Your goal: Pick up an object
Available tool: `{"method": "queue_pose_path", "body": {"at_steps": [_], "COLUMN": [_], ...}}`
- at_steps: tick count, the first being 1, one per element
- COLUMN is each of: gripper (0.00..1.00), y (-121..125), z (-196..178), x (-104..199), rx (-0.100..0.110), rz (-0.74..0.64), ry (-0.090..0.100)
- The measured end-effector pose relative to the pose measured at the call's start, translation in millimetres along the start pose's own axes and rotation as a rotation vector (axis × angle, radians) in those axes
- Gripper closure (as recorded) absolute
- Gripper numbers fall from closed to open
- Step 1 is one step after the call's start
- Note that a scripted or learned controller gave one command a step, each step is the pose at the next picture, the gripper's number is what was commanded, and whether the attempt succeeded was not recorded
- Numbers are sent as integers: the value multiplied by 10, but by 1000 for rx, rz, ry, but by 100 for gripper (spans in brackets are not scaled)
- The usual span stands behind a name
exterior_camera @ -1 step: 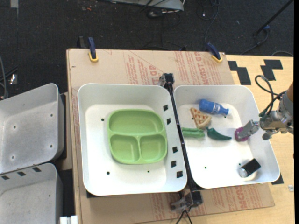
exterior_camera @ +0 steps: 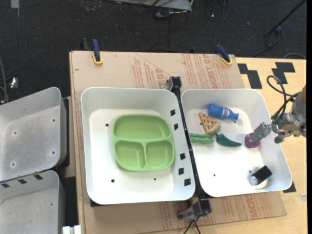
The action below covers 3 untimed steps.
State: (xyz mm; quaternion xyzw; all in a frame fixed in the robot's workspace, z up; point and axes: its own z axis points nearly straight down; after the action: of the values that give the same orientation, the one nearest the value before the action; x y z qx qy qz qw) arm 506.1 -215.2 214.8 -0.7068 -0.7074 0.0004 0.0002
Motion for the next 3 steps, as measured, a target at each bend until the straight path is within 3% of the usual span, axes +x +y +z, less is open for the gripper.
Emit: {"method": "queue_pose_path", "body": {"at_steps": [2, 3], "gripper": [0, 0], "y": [-98, -96], "z": [1165, 1225], "x": [110, 114], "rx": [3, 0], "rz": [2, 2], "ry": [2, 1]}}
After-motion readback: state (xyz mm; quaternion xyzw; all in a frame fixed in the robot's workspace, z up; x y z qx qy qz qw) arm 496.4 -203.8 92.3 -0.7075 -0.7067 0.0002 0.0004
